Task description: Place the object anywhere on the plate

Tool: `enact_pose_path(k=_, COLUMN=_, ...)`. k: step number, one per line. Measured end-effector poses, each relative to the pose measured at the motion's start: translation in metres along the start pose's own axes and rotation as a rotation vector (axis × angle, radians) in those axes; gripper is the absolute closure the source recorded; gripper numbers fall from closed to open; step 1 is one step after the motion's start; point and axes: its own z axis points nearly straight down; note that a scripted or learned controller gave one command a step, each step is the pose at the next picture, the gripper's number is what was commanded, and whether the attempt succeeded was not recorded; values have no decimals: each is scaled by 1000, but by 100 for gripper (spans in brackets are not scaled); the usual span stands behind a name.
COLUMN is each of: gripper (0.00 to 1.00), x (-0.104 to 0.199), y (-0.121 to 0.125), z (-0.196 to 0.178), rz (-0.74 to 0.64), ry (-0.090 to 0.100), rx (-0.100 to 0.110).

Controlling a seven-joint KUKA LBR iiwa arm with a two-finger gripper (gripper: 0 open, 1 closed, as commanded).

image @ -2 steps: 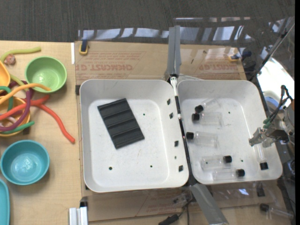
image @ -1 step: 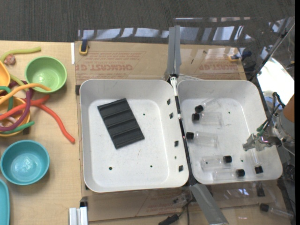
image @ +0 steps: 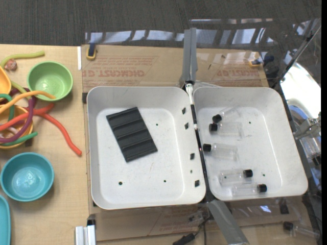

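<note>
Vials of clear plastic or glass with black caps, five in all, are seen scattered on their sides in the right bin [image: 278,116], well apart from the black ribbed plate [image: 131,134] and across the divider from it. The plate is laid flat and askew in the left bin [image: 102,188]. The nearest vial [image: 222,149] is found level with the plate's lower end, its cap [image: 207,147] turned towards the plate. Two more [image: 230,129] are lodged side by side a little further up, and the last two [image: 235,177] are set furthest from the plate, near the bin's front wall.

Each vial is judged light, rigid and slick, likely to roll when nudged and perhaps breakable if squeezed hard. Hold is best taken across the round body near the cap, at right angles to its length. The ridges of the plate may be counted on to check rolling. Whether the gripper is wide, narrow or loaded cannot be told.
</note>
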Motion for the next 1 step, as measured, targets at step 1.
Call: enact_pose_path(k=1, gripper=100, x=102, y=14, z=90, rz=-145, ry=2, rx=2)
